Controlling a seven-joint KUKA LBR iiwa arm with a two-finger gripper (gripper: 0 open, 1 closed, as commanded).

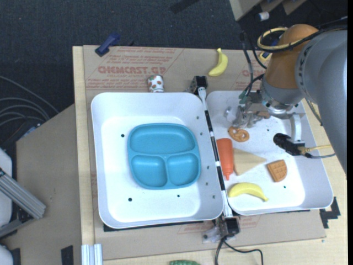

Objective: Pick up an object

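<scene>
A: Where does the pretzel (239,133) lie?
B: In the right bin (314,195), just below the gripper (242,116), its top edge at the jaws' tips.
A: Are the jaws closed on it?
B: One cannot tell. The carrot (224,157), wedge (247,161) and banana (247,190) lie nearer the front.

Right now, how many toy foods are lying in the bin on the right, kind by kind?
Pretzel: 1
Carrot: 1
Cheese wedge: 1
Waffle piece: 1
Banana: 1
Total: 5, all in the right bin.
</scene>
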